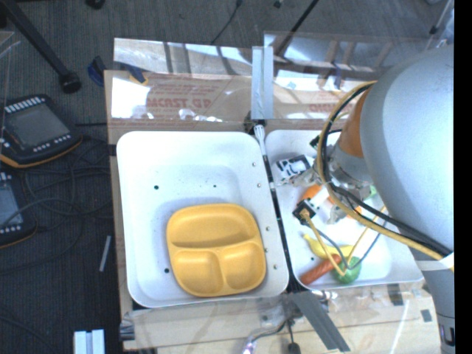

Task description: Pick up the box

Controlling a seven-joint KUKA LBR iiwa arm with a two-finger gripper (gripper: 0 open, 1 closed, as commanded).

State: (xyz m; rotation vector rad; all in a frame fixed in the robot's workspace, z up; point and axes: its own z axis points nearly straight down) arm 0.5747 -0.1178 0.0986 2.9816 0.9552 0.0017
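Observation:
A small white box with black print (pixel 293 166) lies at the far left of the right bin (pixel 383 271), close to the divider. My gripper (pixel 333 206) hangs over the middle of that bin, below and to the right of the box, mostly hidden under the big grey arm (pixel 417 146). A small orange piece (pixel 313 192) shows right beside the wrist, between the gripper and the box.
A yellow banana (pixel 318 243), an orange carrot (pixel 320 271) and a green item (pixel 351 272) lie at the right bin's near edge. A yellow divided plate (pixel 215 248) sits in the left bin (pixel 147 168). Clear panels stand behind both bins.

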